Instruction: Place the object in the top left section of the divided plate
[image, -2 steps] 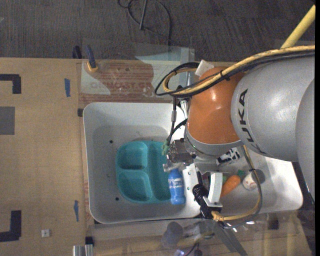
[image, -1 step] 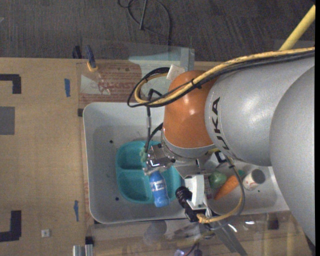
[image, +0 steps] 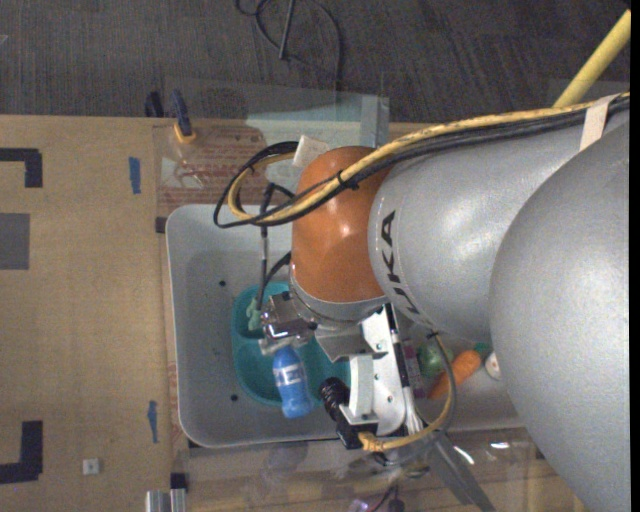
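Your gripper (image: 280, 335) hangs over the teal plate (image: 245, 345), touching a blue bottle (image: 291, 385); finger state cannot be told.

The robot arm (image: 520, 240) is big, round and shiny grey. It has a smooth orange band (image: 335, 235) near its end. Black letters are printed on the grey part. Yellow and black cables (image: 450, 130) run along it. White and black parts sit below the band.
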